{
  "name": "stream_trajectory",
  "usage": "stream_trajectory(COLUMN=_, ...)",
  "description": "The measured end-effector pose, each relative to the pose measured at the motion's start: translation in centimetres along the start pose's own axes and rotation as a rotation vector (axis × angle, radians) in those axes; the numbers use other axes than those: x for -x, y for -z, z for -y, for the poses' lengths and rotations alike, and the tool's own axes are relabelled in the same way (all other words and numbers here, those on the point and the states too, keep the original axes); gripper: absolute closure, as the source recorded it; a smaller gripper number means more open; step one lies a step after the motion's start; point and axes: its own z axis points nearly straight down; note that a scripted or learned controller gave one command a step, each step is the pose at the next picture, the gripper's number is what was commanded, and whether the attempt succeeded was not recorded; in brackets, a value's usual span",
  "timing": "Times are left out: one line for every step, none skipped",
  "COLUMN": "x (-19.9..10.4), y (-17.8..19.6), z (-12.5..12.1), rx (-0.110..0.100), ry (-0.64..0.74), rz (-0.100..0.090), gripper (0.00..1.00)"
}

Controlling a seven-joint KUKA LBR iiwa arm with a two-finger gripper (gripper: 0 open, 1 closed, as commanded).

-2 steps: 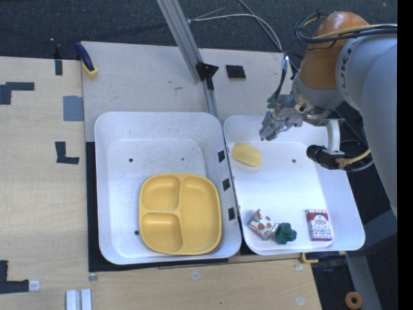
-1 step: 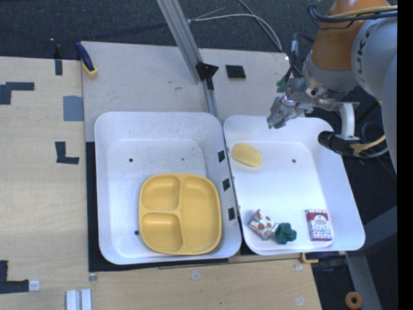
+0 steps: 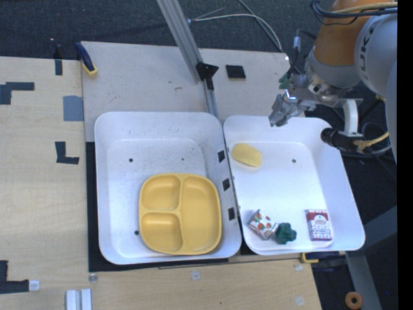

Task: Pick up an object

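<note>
Two shallow white bins sit side by side on the bench (image 3: 148,76), filling the middle and lower part of the frame. The left bin (image 3: 113,173) holds a yellow divided plate (image 3: 180,214), lying flat in its lower half, with three compartments facing up.

The right bin (image 3: 335,179) holds four small things. A pale yellow rounded object (image 3: 247,155) lies in its upper left part, near the wall shared with the left bin. Along the lower edge lie a small white packet with red print (image 3: 261,224), a dark green lump (image 3: 286,233) touching or just beside that packet on its right, and a red and white carton (image 3: 318,225) further right, apart from the green lump.

The arm (image 3: 352,31) comes in from the upper right of the frame, its orange band at the top right corner. The end effector (image 3: 279,116) hangs over the upper rim of the right bin, above and to the right of the pale yellow object and well apart from the three things at the lower edge. Nothing is seen between its fingers, and I cannot tell how wide they stand.

At the upper left of the bench lies a blue and yellow clamp (image 3: 86,59), and a grey metal bar (image 3: 184,34) runs diagonally down toward the gap between the bins.
</note>
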Motion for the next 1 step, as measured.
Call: stream_trajectory(x=-3.96, y=-0.16, z=3.13, rx=-0.002, ry=0.002, rz=0.000, gripper=1.00)
